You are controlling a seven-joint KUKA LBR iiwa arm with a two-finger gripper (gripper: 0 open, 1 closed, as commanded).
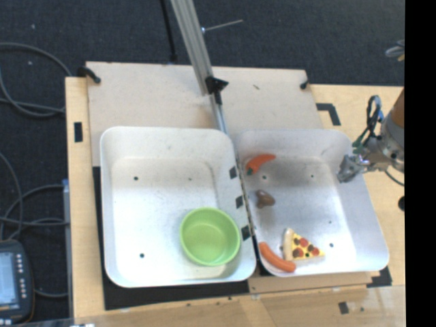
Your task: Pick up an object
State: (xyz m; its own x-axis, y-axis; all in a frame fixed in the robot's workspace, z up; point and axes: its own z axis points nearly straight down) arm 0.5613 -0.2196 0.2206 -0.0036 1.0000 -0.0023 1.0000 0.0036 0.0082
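Observation:
The right bin [354, 210] holds an orange carrot-like piece [259, 161] near its far left corner and a small brown lump [264, 198] below it. A pizza slice [300, 246] and a red-orange sausage [277, 257] lie at its near edge. A green bowl [210, 235] sits in the left bin [136, 182] at the near right. My gripper [347, 167] hangs over the right bin's far right rim, well apart from all the objects, and I see nothing held in it.
A slanted aluminium pole [194, 39] rises from between the bins at the back. The bench's wooden surface [272, 97] lies behind the bins. Cables and a small device [13, 278] lie on the floor at left.

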